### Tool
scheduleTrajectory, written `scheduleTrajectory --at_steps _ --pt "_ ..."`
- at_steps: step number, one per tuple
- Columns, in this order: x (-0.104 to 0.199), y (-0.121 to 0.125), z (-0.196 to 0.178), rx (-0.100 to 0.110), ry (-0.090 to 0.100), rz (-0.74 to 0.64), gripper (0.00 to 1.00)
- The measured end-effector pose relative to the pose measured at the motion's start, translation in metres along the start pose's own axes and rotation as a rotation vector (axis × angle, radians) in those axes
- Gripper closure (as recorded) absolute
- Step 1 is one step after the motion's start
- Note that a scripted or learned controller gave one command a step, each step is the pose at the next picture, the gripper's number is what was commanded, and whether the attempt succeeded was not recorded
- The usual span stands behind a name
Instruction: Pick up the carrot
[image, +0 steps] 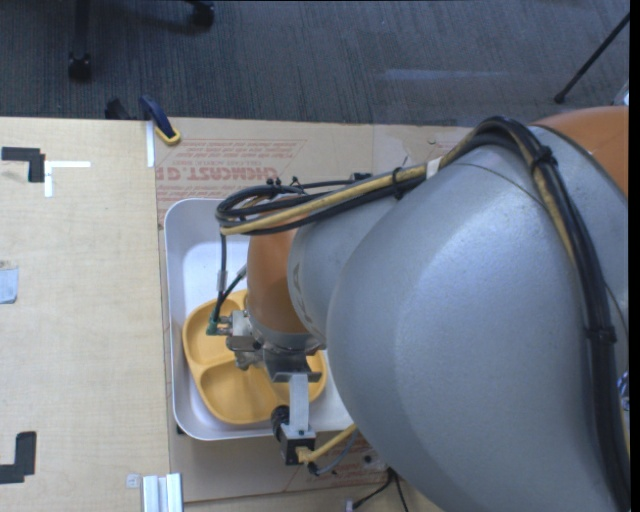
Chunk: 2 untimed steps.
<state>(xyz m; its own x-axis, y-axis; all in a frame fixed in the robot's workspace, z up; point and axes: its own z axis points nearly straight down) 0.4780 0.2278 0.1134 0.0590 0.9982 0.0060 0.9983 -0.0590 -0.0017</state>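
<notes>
Filling the near right of the view, the grey arm (470, 330) hides most of the tabletop (80, 330) and all of one bin. One white bin (190, 250) shows, just left of the arm's bulk, and it holds one yellow divided plate (215, 385) with two compartments visible. The hand (270, 350) hangs over that plate, seen from above behind its wrist; I cannot tell whether it is released or clenched, or whether it has anything. The carrot cannot be made out: nothing orange in the bin can be told from the arm's orange band (272, 285). Beyond the bin lies brown cardboard (230, 160) with red print, upside down and too small to read. One black and yellow cable bundle (300, 195) loops above the bin. Farthest is dark carpet (330, 50).
</notes>
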Motion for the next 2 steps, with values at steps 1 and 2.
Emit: scheduleTrajectory --at_steps 1,2 --pt "0.001 0.000 -0.029 0.000 -0.010 0.260 1.00" --pt "0.001 0.000 -0.044 0.000 -0.010 0.490 1.00"
